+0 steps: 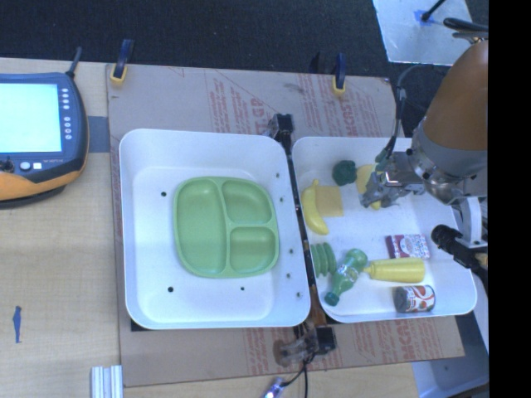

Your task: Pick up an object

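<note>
No legible text (cardboard print blurred)

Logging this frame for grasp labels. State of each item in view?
gripper: low in the right bin's far part
green tray: flat in left bin
banana: lying by the divider
green bottle: on its side
yellow bottle: on its side
can: on its side
right bin: holds the loose items

bright, even overhead light; white bins (133, 222) slightly glare, image soft, faint shadows.
</note>
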You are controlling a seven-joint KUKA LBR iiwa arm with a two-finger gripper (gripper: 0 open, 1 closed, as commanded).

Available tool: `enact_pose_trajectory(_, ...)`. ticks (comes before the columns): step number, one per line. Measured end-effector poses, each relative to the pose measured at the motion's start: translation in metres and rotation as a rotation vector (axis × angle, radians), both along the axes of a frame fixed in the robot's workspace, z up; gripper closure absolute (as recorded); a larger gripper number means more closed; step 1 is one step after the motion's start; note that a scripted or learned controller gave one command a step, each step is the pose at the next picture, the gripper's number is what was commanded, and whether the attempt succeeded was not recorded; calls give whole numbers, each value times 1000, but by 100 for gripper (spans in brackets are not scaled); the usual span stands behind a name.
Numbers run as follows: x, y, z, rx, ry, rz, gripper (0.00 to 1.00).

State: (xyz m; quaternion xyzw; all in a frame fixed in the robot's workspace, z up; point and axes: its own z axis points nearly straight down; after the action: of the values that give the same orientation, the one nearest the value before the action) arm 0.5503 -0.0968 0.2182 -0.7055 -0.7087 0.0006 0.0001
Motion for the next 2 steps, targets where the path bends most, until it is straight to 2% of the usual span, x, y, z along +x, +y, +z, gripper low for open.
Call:
enact_pose_trajectory(1,-26,-43,-14,0,2,-1,100)
enact_pose_trajectory(2,11,-13,10,2,2,-1,100)
